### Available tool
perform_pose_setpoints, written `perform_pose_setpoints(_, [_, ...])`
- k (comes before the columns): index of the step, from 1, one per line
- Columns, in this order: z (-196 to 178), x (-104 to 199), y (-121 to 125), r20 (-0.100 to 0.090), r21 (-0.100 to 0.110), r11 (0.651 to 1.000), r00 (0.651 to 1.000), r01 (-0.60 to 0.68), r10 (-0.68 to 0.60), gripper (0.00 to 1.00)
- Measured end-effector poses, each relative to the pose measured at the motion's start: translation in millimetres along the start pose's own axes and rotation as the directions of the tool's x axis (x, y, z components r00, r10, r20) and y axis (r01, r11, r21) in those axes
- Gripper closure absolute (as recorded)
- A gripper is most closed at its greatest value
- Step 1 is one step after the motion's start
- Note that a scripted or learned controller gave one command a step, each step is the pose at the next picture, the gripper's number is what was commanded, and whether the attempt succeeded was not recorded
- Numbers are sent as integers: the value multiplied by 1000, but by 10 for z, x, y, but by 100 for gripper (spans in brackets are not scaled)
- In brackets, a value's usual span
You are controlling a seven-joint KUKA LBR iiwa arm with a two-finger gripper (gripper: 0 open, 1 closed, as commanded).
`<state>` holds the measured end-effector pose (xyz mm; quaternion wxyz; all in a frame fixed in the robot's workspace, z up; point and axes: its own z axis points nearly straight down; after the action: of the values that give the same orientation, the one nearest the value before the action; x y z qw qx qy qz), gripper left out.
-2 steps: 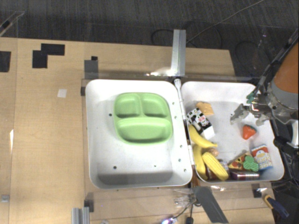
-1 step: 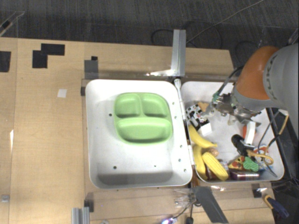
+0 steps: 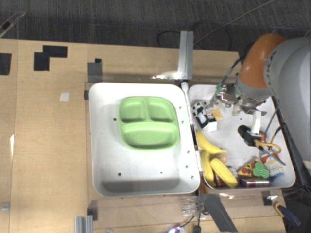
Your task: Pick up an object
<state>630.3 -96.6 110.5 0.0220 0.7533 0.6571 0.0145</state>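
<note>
Two bins sit side by side on the worktop (image 3: pixel 43 144). A divided plate (image 3: pixel 148 122) lies in the left bin (image 3: pixel 104 178). To the right of the plate, in the right bin (image 3: pixel 286 178), a banana (image 3: pixel 206 147) lies nearest, a corn cob (image 3: pixel 223 171) sits in front of it, and scissors (image 3: pixel 265 147) lie farther right.

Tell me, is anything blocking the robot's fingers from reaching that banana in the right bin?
Nothing visible does. The gripper sits over the right bin's far end; bare white floor lies between it and the banana, with a small black-and-white object just off to the side.
</note>
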Motion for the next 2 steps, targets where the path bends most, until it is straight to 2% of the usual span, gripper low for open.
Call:
perform_pose_setpoints(1, [179, 40, 6, -2, 31, 999, 999, 34, -34, 0])
perform_pose_setpoints(2, [73, 70, 17, -6, 31, 999, 999, 41, -41, 100])
